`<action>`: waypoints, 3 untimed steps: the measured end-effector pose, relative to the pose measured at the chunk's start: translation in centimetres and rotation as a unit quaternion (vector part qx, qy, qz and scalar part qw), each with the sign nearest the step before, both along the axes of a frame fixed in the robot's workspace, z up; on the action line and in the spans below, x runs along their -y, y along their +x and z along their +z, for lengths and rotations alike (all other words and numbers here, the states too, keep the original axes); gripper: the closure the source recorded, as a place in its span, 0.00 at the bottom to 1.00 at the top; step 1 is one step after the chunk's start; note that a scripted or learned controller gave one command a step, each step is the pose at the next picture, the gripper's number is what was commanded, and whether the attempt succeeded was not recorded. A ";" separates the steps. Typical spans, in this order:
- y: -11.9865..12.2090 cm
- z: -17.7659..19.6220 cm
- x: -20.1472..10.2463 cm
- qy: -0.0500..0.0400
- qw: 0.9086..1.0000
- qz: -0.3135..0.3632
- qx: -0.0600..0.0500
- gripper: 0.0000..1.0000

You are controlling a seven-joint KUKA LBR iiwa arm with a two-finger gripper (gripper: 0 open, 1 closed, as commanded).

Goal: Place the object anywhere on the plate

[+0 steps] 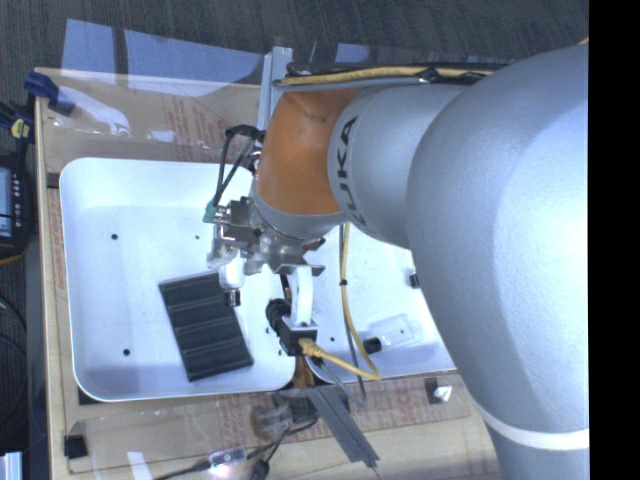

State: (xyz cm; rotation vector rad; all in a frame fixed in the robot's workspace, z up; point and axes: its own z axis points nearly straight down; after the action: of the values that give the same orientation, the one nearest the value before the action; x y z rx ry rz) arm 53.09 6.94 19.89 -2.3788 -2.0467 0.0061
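Note:
A dark ribbed rectangular plate (205, 326) lies flat in the left bin (110, 268), near its front right corner and turned at a slant. My gripper (229, 265) hangs over the plate's far right corner, just above its edge. The orange band (300, 158) and wrist body cover most of the gripper from above. Something small and white sits at the gripper's tip, and I cannot make out whether it is a held object or part of the gripper.
The grey arm (480, 218) covers most of the right bin (400, 353); a small black piece (372, 345) lies on its visible strip. A yellow cable (335, 365) trails across the divider. Clips and tape sit along the bench's front edge (300, 418).

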 end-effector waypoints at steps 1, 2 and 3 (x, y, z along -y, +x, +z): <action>4.2 -3.0 -7.0 -0.001 0.978 -0.207 0.000 1.00; 11.7 -0.8 -0.2 -0.001 0.985 -0.175 0.001 1.00; 12.3 -10.9 -6.4 -0.001 0.984 -0.179 -0.002 1.00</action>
State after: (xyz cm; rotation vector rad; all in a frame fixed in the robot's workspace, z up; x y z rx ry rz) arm 65.42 13.37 8.97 -2.7050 -1.5876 0.0128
